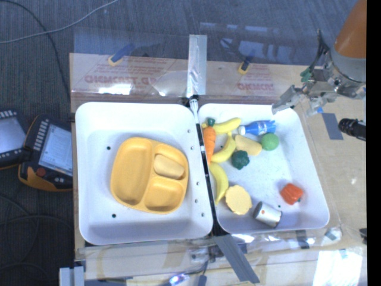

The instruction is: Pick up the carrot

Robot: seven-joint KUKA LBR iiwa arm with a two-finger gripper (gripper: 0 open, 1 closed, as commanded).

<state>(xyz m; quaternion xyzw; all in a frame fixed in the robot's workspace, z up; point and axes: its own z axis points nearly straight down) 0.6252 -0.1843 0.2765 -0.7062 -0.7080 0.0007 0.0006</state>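
The carrot point(209, 142) is a small orange piece with a green top. It lies lengthwise against the left wall of the right bin point(314, 177), its green end pointing to the back. A yellow banana point(225, 149) touches its right side. My gripper point(297, 105) hangs over the back right corner of the right bin, well to the right of the carrot and above it. Its fingers are spread open with nothing between them.
The right bin also holds a second banana point(219, 180), a blue bottle point(258, 127), a green ball point(270, 141), a dark green broccoli point(239, 159), a yellow round piece point(238, 199), a red piece point(292, 193) and a silver can point(266, 214). A yellow divided plate point(149, 174) fills the left bin point(95, 159).
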